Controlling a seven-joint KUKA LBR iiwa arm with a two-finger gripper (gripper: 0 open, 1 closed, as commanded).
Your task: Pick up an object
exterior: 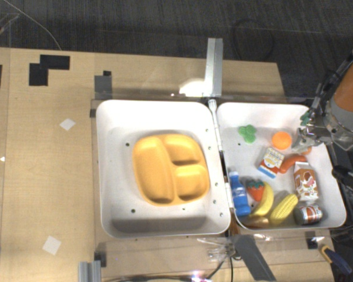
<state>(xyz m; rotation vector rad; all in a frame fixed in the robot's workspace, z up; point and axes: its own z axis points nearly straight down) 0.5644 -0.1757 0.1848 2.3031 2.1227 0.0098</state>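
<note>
The arm (348, 98) comes in at the right edge of the camera view, and most of it is cut off there; an orange curve and a grey wrist are what can be seen. The gripper (309, 135) is a small dark metal cluster over the right rim of the right bin (265, 111), and how far it is open, or whether it has hold of anything, cannot be told.

The right bin is shallow white plastic with rounded corners. Its toys crowd the near half. A green lumpy piece (247, 133) lies apart toward the back, and an orange ball (281, 140) sits just beside the gripper. A small white and orange carton (272, 161) lies tilted, with a red piece (293, 161) touching it and partly hidden behind. A brown and white carton (305, 183) lies near the right wall. A blue bottle (240, 195) lies along the left wall, a strawberry (256, 190) beside it. A banana (265, 201) and a bumpy corn cob (284, 208) lean together, and a can (308, 214) lies on its side in the near right corner. Something brown under the banana is too hidden to name.

The left bin (115, 157) holds a glossy yellow tray (170, 168) with three compartments.

The bench (41, 175) is pale wood.
</note>
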